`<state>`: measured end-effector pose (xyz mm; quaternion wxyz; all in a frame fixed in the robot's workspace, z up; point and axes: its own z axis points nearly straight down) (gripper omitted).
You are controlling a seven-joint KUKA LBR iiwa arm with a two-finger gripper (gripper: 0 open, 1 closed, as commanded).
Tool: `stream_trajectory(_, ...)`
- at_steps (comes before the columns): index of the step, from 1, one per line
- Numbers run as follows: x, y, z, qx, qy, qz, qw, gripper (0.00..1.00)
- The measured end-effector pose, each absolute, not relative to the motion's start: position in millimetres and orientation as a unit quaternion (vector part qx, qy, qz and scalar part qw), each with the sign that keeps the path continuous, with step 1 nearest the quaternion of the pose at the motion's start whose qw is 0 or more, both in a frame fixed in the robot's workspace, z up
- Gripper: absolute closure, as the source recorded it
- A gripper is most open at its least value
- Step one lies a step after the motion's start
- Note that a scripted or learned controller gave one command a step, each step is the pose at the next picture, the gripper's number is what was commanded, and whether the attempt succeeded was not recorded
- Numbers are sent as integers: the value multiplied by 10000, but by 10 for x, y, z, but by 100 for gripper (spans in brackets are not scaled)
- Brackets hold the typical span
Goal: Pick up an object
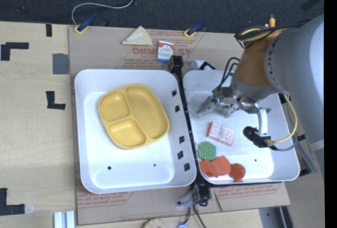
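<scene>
Arm: we see the grey arm (pixel 300 58) with its orange band reaching in from the right, bent down over the right bin (pixel 239 171).
Jaws: the gripper (pixel 224 105) sits low over the upper part of the right bin; we cannot tell whether the jaws are wide or narrow, and we see nothing between them.
Packet: a small pink-and-white packet (pixel 220 133) lies flat in the middle of the right bin, just below the gripper and apart from it.
Green ball: a bumpy green ball (pixel 207 150) rests near the bin's left wall, below the packet.
Red pieces: a red-orange piece (pixel 216 167) touches the green ball from below, and a small red round thing (pixel 238 171) lies just beside it.
Left bin: the left bin (pixel 89 169) holds a yellow divided plate (pixel 132 115), lying tilted in its upper half.
Worktop: on the cardboard behind the bins we see a small red-and-white carton (pixel 165 51) and a pale wedge (pixel 138 36).
</scene>
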<state>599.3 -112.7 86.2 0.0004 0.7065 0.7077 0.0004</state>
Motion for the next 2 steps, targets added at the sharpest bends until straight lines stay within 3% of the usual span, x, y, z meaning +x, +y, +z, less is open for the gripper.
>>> stream_trajectory(1, 5572, -1055, 865, 7068, 7074, 11, 26, 0)
stream_trajectory(2, 6686, -982, 852, 7066, 7076, -4, 15, 0)
